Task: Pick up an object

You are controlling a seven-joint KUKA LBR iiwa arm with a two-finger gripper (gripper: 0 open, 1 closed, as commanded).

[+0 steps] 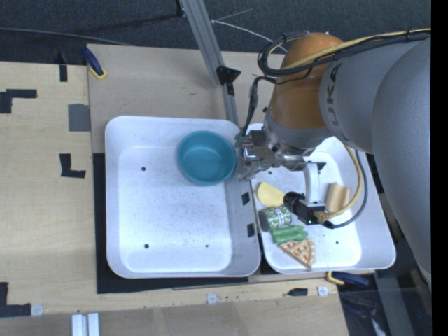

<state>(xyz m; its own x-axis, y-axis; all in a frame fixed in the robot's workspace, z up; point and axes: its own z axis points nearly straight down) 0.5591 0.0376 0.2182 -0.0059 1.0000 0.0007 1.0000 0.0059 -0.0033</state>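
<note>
My gripper (260,161) hangs low over the far left corner of the right bin (371,247), right by the wall between the two bins. Just in front of it lies a yellow wedge (268,193). Nearer the front sit a green can (279,218), a green pod-shaped piece (289,234) and a pizza slice (300,253). A tan block (339,197) lies to the right under the arm's cable. A blue bowl (205,157) stands in the far right corner of the left bin (168,222), just left of the gripper. The wrist hides the gripper's tip.
The grey arm and its orange band (308,82) cover the right bin's far half. A slanted metal pole (206,44) rises behind the bins. A black cable (353,201) loops down over the tan block.
</note>
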